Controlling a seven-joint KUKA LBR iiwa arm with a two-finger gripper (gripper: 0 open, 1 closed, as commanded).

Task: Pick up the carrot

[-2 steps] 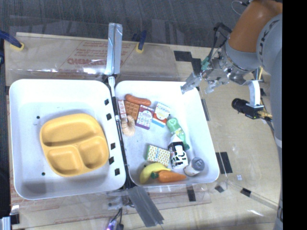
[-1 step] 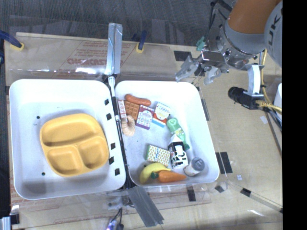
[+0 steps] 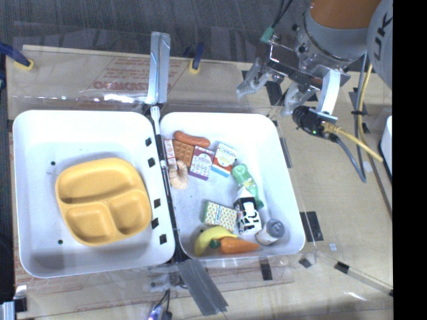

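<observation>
Two shallow white bins sit side by side on a pale wooden bench (image 3: 333, 199), with dark carpet behind it. The left bin (image 3: 33, 145) holds a yellow divided tray (image 3: 102, 199) that lies near its middle. The right bin (image 3: 280, 172) holds a crowd of small things. The carrot (image 3: 238, 246) lies on its side at the near edge of this bin, orange with a green end pointing to the left. It touches the banana (image 3: 208, 235), which curves just beside and above it. At its right end stands a small can (image 3: 274, 229), and a black and white bottle (image 3: 247, 216) lies just above the carrot. Farther back in the bin I see a sausage (image 3: 191, 139), some small cartons and a green bottle (image 3: 243, 177).

The arm (image 3: 347, 5) comes in from the upper right. Its gripper (image 3: 280, 89) hangs over the far right corner of the right bin, well apart from the carrot. The fingers (image 3: 255, 82) seem to be spread apart with nothing between them, though this part is a little blurred, so I am not fully sure.
</observation>
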